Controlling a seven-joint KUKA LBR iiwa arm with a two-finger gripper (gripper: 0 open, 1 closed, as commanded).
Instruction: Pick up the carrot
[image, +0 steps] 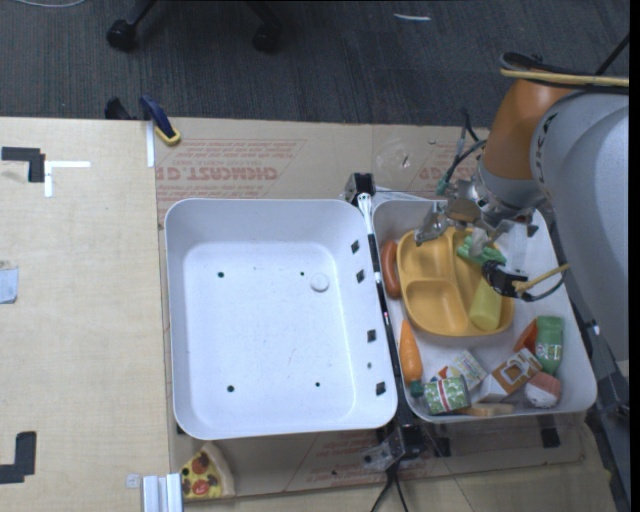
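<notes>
**Pincer must cross the bin to reach the carrot**

The carrot (409, 352) lies along the right bin's (572, 398) left wall, beside the yellow tray (440, 290). The pincer (462, 222) hovers above the tray's far end; its opening cannot be judged. A narrow grasp across the carrot would likely serve best.

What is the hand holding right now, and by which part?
Cannot be told. The hand sits over the yellow divided tray in the right bin; the carrot lies apart from it, by the bin's left wall.

Red print on cardboard sheet (262, 160) upside down, not legible; packet labels too small.
</notes>
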